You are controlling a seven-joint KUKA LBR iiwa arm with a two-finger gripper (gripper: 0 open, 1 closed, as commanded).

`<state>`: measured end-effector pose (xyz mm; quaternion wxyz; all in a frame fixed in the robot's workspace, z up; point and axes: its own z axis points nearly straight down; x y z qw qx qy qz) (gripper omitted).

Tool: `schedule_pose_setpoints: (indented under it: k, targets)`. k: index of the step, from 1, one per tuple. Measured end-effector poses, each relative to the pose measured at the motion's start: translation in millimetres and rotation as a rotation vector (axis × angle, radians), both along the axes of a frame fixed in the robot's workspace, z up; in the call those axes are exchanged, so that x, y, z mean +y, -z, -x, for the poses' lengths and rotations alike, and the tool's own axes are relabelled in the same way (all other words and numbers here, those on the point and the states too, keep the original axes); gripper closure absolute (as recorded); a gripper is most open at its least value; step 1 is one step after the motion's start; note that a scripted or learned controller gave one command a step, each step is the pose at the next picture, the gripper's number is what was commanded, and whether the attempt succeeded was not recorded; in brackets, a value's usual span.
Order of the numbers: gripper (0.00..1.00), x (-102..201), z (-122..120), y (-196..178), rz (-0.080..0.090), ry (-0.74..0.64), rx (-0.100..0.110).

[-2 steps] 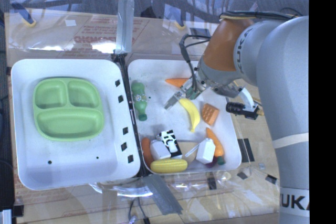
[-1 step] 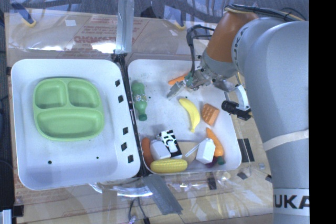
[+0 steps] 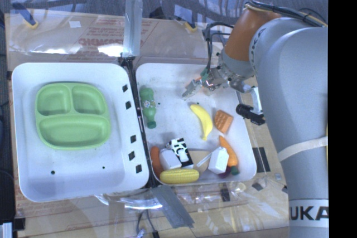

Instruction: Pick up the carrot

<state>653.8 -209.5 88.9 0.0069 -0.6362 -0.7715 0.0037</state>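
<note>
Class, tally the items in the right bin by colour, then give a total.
Yellow: 2, banana, corn
Orange: 3, carrot, wedge, piece
Green: 1, bottle
White: 2, cow-print carton, carton
Total: 8

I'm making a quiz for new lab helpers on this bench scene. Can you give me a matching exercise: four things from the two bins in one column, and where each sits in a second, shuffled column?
Things:
1. green divided plate
2. banana
3. corn cob
4. green bottle

Places:
A. along the right bin's near wall
B. in the left bin
C. near the middle of the right bin
D. by the right bin's left wall, next to the divider

Pairs: 1-B, 2-C, 3-A, 4-D
</note>
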Motion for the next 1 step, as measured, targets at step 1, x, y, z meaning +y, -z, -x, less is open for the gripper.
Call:
schedule_pose_setpoints:
  k: [1]
  targets:
    - [0.00, -2.7, 148.7, -2.6, 0.001, -0.115, -0.011]
